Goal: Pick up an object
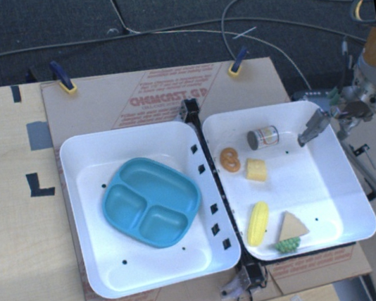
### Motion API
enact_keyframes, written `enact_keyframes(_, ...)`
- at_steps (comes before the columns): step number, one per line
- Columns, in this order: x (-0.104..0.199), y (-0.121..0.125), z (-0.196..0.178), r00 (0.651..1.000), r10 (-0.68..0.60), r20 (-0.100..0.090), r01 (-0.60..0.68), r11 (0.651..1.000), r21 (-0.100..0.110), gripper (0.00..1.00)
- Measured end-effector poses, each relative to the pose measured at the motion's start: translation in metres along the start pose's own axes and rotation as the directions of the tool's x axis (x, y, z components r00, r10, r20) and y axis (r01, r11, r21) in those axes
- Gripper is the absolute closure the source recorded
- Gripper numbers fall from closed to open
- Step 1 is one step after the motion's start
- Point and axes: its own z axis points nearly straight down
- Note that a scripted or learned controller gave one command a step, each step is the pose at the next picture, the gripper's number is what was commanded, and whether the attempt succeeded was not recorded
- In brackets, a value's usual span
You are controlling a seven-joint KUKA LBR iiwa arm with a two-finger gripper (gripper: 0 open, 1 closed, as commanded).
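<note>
From my seat I see the grey two-finger gripper (312, 134) at the right of the frame, poised over the upper right rim of the right-hand shallow white bin (337, 185). I cannot tell how wide it stands, and I see nothing in its hold.

The candidates all lie in that bin: a small grey-lidded cylindrical jar (263, 138) on its side near the top, an orange pretzel-shaped toy (229, 160) at the left wall, a pale yellow cube (255, 170) just beside it, a yellow corn-like piece (258, 224) lower down, and a tan wedge (292, 224) touching a green bumpy bit (287, 244).

The left-hand bin (92, 219) bears 1 blue divided plastic plate (151, 201).

My worry: the jar, nearest the gripper, could roll away under a glancing touch, and a descent this near the rim might strike the wall.
</note>
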Motion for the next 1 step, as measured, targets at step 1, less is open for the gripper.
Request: enact_keyframes(1, 0.0005, 0.0022, -0.0064, 1.000, -0.004, 0.003, 0.004, 1.000, -0.011, 0.00)
